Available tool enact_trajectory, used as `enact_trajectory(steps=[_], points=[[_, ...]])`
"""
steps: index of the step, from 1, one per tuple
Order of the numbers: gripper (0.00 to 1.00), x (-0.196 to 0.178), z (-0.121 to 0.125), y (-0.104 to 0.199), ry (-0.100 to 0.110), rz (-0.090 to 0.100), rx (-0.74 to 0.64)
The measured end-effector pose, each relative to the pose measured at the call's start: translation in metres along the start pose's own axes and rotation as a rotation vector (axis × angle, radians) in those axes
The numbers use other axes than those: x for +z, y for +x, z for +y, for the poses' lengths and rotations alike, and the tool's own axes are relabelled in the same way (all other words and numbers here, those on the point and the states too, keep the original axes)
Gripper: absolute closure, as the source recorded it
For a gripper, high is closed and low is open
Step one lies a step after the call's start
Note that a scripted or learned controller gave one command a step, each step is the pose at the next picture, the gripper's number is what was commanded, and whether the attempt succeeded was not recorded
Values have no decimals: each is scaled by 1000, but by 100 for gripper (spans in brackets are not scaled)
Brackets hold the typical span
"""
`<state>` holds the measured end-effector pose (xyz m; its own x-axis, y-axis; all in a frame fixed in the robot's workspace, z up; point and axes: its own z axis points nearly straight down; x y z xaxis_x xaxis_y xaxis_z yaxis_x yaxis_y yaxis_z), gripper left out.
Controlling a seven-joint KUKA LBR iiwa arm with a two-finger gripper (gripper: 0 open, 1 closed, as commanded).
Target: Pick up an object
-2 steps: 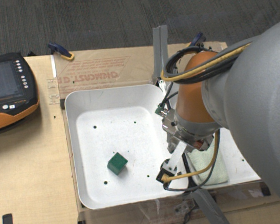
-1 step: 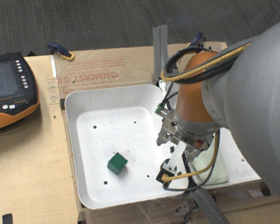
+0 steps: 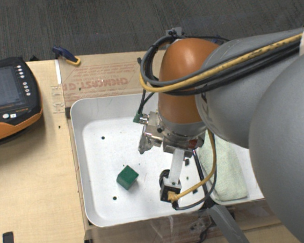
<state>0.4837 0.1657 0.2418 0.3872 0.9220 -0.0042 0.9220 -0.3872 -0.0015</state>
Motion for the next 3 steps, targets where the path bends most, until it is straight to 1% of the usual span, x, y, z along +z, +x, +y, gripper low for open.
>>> enact_trajectory(steps=[1, 2, 3], points=[[0, 79, 44, -34, 3, -2, 232], [0, 119, 15, -54, 6, 7, 168], [0, 45, 108, -21, -1, 1, -212]])
